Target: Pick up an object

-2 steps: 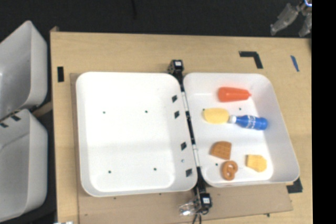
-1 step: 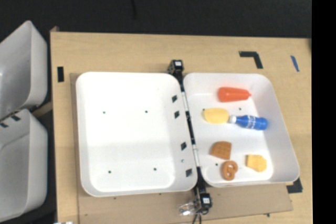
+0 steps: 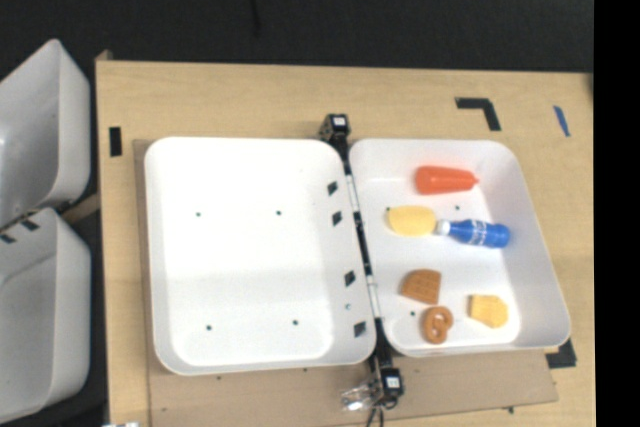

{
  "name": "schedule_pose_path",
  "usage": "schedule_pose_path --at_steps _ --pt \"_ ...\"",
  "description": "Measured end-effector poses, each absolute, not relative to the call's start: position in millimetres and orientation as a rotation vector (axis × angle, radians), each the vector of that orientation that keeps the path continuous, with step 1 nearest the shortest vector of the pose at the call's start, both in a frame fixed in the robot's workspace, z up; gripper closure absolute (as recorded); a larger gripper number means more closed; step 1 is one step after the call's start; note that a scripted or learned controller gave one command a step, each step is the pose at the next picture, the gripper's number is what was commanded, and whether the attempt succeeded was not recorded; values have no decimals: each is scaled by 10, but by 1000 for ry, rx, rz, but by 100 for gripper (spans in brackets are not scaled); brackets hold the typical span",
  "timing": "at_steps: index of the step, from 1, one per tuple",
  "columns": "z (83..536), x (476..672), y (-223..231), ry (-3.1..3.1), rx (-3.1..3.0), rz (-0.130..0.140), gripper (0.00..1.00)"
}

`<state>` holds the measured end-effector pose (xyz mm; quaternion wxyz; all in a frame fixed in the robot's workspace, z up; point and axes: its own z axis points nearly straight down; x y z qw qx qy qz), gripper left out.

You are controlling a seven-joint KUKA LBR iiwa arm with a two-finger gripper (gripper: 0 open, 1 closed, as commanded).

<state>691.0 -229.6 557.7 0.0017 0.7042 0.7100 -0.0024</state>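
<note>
The right bin (image 3: 535,245) holds several small objects. An orange carrot-shaped piece (image 3: 445,180) lies near its back. Below it a pale yellow oblong piece (image 3: 410,220) rests beside a blue bottle (image 3: 478,233) with a white cap. Toward the front sit a brown waffle-like square (image 3: 422,286), a pretzel (image 3: 436,324) and a yellow wedge (image 3: 488,310).
The left bin (image 3: 240,255) adjoins the right one along a clipped centre seam (image 3: 355,245). Both stand on a tan board (image 3: 300,95). White containers (image 3: 35,235) stand off the board at the far left.
</note>
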Motion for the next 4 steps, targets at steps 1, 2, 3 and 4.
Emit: schedule_pose_path --at_steps 1,2,3,4 --pt "5489 6790 -1572 2230 2216 -2 100" --pt "5485 6863 -911 2230 2215 -2 100" --pt "5489 6906 -100 2231 2213 0 100" --pt "5491 6677 722 2234 2213 -2 100"
